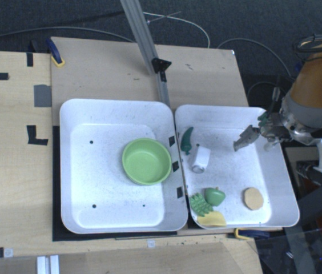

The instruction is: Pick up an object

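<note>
My gripper [258, 141] hangs over the right bin's [275, 176] upper right part, open, with nothing between its fingers. One grey finger [244, 140] points down-left into the bin. The right bin holds a dark green curved piece [187, 140], a small white cylinder [200, 158], a green rounded toy [214, 196], a ridged green piece [200, 205], a yellow piece [214, 219] at the front wall and a tan disc [253, 198]. A light green bowl [146, 161] sits in the left bin [81, 153]. The gripper is apart from all of them.
A grey pole [141, 27] slants down from the top to the bins' shared back edge. Cables [195, 24] lie on the dark floor behind the bench. A blue and yellow clamp [55, 53] grips the board's far left corner.
</note>
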Tool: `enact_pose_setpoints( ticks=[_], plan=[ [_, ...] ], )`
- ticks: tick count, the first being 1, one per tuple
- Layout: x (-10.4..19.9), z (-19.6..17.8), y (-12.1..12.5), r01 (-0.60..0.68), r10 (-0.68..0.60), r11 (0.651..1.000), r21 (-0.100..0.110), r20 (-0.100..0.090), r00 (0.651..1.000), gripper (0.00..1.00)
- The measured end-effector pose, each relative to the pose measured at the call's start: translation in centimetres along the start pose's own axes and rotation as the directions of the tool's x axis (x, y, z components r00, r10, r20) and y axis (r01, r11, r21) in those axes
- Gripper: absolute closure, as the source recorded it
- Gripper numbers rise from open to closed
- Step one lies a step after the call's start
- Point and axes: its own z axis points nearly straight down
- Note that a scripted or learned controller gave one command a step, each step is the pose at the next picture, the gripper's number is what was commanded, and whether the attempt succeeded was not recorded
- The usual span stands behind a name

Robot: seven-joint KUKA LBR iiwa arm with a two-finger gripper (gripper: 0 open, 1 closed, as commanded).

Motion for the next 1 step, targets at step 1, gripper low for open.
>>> enact_pose_setpoints(
  ticks=[1],
  plan=[
    [-0.01, -0.01, 0.0, 0.0, 0.0, 1.0, -0.001, 0.0, 1.0, 0.0]
  ],
)
